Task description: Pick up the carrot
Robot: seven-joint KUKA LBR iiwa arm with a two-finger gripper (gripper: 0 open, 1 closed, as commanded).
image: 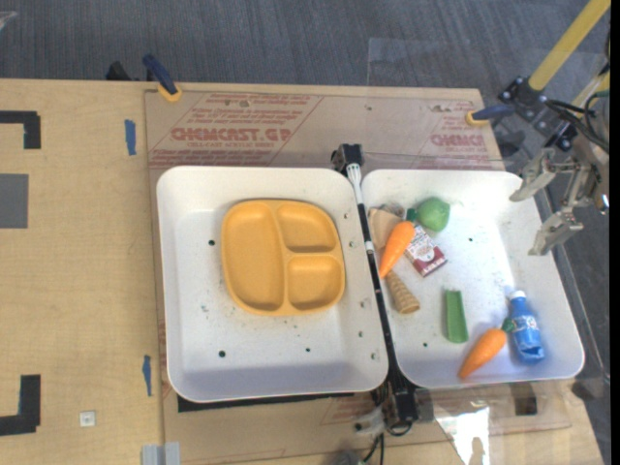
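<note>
Two orange carrots lie in the right bin. One carrot leans by the bin's left wall, between a tan cone and a small red-and-white box. The other carrot rests near the front edge, touching a blue bottle. My gripper hangs over the bin's right rim at the far side, well away from both carrots. Its two metal fingers stand apart with nothing between them.
A green round item, a red-and-white box, a waffle cone and a green block share the right bin. A yellow divided plate sits in the left bin. A black divider runs between the bins.
</note>
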